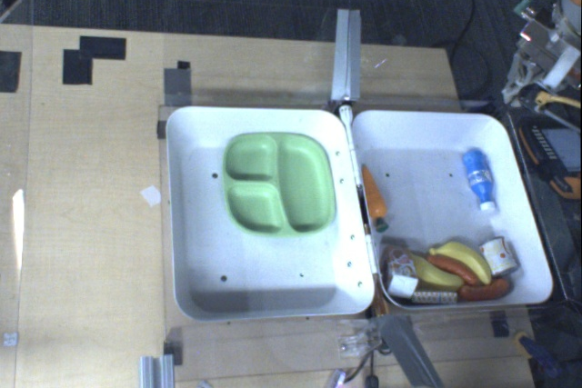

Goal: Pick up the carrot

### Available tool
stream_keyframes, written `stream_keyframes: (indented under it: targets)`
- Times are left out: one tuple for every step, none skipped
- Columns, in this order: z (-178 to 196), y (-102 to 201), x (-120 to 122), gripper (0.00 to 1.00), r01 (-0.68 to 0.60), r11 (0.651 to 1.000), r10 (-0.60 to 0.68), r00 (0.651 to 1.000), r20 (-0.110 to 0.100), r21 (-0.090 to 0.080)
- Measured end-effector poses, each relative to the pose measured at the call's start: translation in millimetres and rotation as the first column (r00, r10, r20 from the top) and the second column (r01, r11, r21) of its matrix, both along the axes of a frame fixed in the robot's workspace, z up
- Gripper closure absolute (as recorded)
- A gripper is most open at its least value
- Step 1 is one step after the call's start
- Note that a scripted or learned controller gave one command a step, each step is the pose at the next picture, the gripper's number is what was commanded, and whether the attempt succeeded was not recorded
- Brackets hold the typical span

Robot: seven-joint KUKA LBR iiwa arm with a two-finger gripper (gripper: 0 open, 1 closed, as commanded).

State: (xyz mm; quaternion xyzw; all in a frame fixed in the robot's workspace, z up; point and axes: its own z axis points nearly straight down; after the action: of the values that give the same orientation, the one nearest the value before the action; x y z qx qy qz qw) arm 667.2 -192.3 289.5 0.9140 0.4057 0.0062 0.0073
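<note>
Orange carrot (pixel 373 194) lies lengthwise against the right bin's (pixel 427 141) left wall, well apart from the gripper (pixel 546 45) at the bench's far right corner, grip state unclear.

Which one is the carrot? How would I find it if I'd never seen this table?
Look at the right-hand shallow white bin. Along its left wall, beside the divider, lies the long thin orange carrot with a dark green tip. The yellow bananas and red sausages are piled in the near corner; the carrot lies alone, straight and pointed.
</note>
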Motion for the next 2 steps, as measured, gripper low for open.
stream_keyframes:
  targets:
    - [12.0,1.3,1.5,1.0,-0.008,1.0,0.008,1.0,0.005,-0.003]
    - [24.2,2.2,2.8,1.0,-0.016,1.0,0.016,1.0,0.009,-0.006]
